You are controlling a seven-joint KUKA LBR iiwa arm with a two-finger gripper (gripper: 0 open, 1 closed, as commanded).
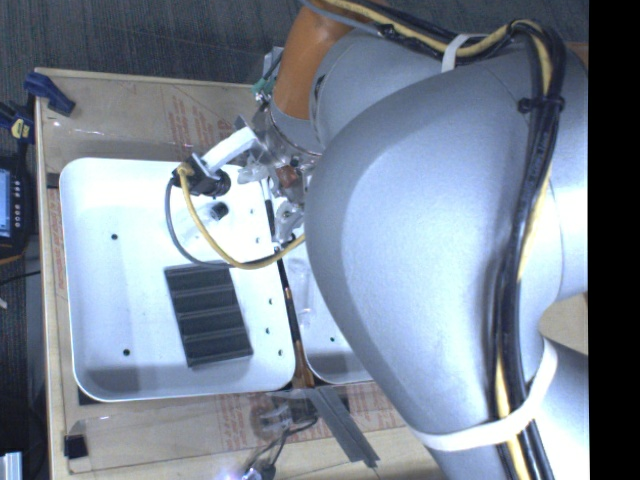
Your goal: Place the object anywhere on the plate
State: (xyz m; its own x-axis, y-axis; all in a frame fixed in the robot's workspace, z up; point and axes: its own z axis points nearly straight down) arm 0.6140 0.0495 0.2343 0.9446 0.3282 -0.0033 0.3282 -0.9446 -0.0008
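A white round plate (200, 238) lies in the left bin (100, 268), its thin dark rim showing on its left side. A small black thing (218, 210) rests on the plate's upper part; what it is I cannot tell. My gripper (280, 190) hangs over the plate's right edge, near the divide between the two bins, and the wrist and the big grey arm cover most of it. A dark grey ridged rectangular block (208, 315) lies flat in the left bin just below the plate, apart from the gripper.
The arm's grey body covers most of the right bin (325, 368). A yellow cable (215, 243) loops across the plate. Blue clamps (48, 90) sit at the bench's far left corner, and a dark device (12, 203) stands at the left edge.
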